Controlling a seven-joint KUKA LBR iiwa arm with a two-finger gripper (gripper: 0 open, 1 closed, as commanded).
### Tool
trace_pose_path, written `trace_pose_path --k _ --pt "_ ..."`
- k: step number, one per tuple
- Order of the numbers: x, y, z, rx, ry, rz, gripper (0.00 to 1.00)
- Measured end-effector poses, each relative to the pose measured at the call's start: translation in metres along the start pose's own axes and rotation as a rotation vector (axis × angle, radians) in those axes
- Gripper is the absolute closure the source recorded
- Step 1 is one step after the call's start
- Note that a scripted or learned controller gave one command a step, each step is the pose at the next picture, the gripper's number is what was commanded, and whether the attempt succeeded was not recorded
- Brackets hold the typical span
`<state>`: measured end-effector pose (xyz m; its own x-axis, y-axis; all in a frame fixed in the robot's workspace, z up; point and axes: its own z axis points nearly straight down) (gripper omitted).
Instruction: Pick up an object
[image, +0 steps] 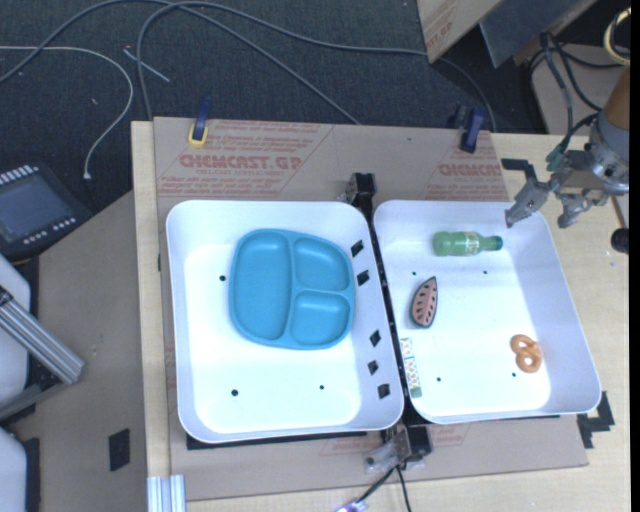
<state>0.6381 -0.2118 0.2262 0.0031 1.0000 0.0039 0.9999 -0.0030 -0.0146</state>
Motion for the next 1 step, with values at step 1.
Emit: trace_pose_path --k 1 --pt "0.0008 0.0028 -0.0094 -0.015 -0.004 -0.004 0.00"
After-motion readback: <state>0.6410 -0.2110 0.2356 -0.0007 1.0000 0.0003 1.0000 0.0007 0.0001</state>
